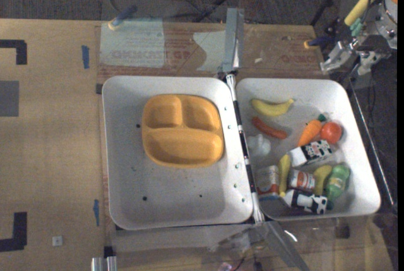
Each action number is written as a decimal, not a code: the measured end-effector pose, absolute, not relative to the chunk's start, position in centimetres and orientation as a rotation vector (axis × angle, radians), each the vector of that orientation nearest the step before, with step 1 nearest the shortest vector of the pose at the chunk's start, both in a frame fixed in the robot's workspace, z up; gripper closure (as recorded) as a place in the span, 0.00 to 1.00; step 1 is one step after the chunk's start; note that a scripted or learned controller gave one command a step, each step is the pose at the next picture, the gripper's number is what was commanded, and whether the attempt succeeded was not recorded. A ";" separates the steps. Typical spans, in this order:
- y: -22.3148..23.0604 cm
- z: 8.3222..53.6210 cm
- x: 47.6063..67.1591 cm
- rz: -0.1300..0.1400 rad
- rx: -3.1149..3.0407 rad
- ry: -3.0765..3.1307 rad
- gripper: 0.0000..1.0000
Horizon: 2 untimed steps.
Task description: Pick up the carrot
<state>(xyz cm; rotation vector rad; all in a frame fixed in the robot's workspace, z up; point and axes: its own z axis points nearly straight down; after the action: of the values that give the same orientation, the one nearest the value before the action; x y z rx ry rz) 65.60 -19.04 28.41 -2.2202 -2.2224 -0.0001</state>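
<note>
The carrot point(310, 131) is orange with a small green top. It lies tilted in the right bin point(360, 137), in its upper right part, touching a red tomato point(331, 132) on its right. My gripper point(346, 56) hangs beyond the bin's far right corner, well above and to the right of the carrot in the camera view. Nothing shows in its grasp.
The right bin also holds a yellow banana point(271, 105), a red pepper-like piece point(269, 128), a milk carton point(311, 153), a green bottle point(338, 180) and several other toy foods. A yellow divided plate point(183, 131) sits in the left bin point(126, 187).
</note>
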 end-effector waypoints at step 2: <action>-19.4 8.6 59.1 -0.003 -2.093 -2.348 0.00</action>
<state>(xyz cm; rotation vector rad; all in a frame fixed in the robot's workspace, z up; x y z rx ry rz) 59.06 -19.43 8.63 -2.0932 -2.3480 -0.0031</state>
